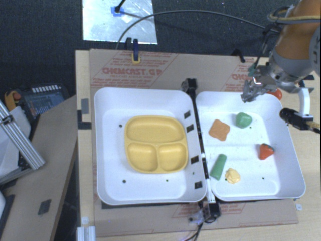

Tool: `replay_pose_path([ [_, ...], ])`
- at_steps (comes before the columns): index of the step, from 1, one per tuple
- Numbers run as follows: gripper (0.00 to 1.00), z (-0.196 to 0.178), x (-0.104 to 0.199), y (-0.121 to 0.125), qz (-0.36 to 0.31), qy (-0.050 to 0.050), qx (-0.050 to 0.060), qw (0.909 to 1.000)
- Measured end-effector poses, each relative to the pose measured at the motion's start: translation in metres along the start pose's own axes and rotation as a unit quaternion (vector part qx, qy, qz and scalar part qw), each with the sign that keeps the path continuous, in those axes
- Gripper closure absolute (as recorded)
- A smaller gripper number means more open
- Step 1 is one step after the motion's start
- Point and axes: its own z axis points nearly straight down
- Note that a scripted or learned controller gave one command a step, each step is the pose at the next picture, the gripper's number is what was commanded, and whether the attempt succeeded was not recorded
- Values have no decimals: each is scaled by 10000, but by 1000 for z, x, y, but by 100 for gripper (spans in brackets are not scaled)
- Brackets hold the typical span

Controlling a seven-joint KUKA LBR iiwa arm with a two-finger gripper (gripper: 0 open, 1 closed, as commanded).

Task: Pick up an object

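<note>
The right bin (281,185) holds several small toy foods: a round green piece (244,119), an orange flat piece (219,129), a red piece with a green tip (265,151), a long green piece (218,166) and a pale yellow lump (232,175). My gripper (249,95) hangs over the bin's far edge, just above and behind the round green piece, touching none of the objects. An orange-red thing (274,91) peeks out behind the wrist at the bin's far right corner.
The left bin (108,134) bears a yellow divided tray (154,143) in its middle. A black clamp strip (195,134) runs between the two bins. The arm (296,39) comes in from the upper right.
</note>
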Motion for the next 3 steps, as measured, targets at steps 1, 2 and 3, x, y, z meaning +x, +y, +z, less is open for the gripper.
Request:
replay_pose_path([
  [1, 100, 3, 43, 9, -14, 10, 26, 10000],
  [2, 100, 11, 107, 14, -24, 21, 34, 10000],
  [3, 100, 11, 159, 28, -21, 17, 29, 10000],
])
